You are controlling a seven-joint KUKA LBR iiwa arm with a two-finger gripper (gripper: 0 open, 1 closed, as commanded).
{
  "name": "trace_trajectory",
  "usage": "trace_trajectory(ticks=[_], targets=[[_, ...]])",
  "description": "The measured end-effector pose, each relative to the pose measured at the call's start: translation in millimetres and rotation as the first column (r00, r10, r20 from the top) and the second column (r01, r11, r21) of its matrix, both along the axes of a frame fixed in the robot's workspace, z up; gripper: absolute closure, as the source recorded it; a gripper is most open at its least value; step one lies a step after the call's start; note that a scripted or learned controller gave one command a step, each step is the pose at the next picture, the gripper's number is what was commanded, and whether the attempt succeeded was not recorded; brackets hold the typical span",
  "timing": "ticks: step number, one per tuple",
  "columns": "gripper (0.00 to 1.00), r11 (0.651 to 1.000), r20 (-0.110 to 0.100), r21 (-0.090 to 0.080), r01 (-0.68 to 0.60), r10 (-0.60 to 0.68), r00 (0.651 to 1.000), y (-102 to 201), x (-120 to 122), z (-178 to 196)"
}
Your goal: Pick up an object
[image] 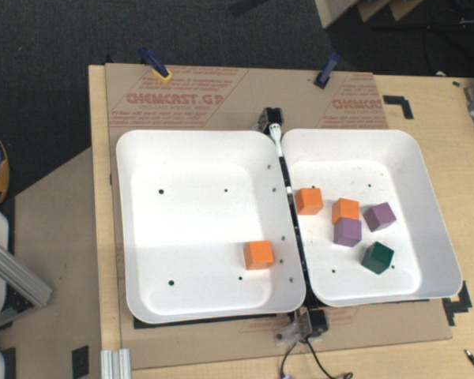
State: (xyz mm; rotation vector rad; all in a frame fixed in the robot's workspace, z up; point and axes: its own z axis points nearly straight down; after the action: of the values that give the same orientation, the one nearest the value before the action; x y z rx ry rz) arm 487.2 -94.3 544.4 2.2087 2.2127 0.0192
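Gripper state is a can't-tell from this shot, whether it's wide, narrow or carrying anything, so no call there.

Going left to right: the left white plastic bin [123, 181] has one lone orange cube [258, 254] near its front right corner, well apart from everything. The right white plastic bin [428, 197] has a second orange cube [308, 200] by the divider, then a third orange cube [346, 209] touching a purple cube [347, 231], a tilted purple cube [379, 215] and a dark green cube [377, 257].

The arm comes from the right, so I'd guess the green one's nearest.
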Motion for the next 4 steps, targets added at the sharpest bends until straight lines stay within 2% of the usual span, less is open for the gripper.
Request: trace_trajectory(ticks=[1, 2, 3, 4], targets=[[1.00, 1.000, -0.033, 0.004, -0.007, 0.007, 0.999, 89.5, 18.0, -133.6], [1.00, 1.000, -0.021, 0.003, 0.000, 0.000, 1.000, 93.5, -8.9, -122.3], [1.00, 1.000, -0.029, 0.003, -0.005, 0.006, 1.000, 168.7, -6.9, -196.3], [1.00, 1.000, -0.005, 0.007, -0.005, 0.005, 1.000, 215.2, -7.3, -87.7]])
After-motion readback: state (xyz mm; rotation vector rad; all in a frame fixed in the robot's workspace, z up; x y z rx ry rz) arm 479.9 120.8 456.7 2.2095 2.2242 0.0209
